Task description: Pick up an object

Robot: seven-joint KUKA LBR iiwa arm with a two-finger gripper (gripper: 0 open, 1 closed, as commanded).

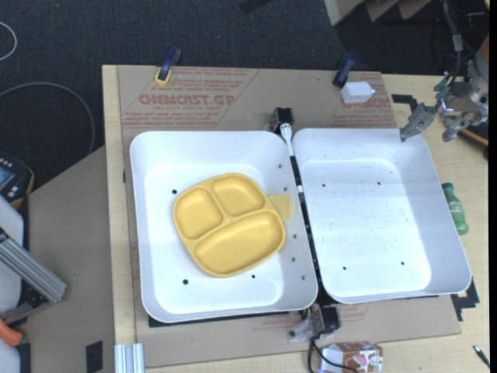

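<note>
Yellow plastic divided plate [228, 224] sits mid left white bin [147, 208]. Prob light, stiff, slick; grab by rim or divider ridge. Tool [435, 119] well right of plate, prongs spread, holding nothing.

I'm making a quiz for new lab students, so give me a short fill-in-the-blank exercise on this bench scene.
1. The yellow divided plate lies in the ____ bin of this view.
2. The plate has ____ compartments.
3. The gripper is near the right bin's far ____ corner.
4. The small white block sits ____ the bins, on the board.

Missing words: left; three; right; outside
</note>
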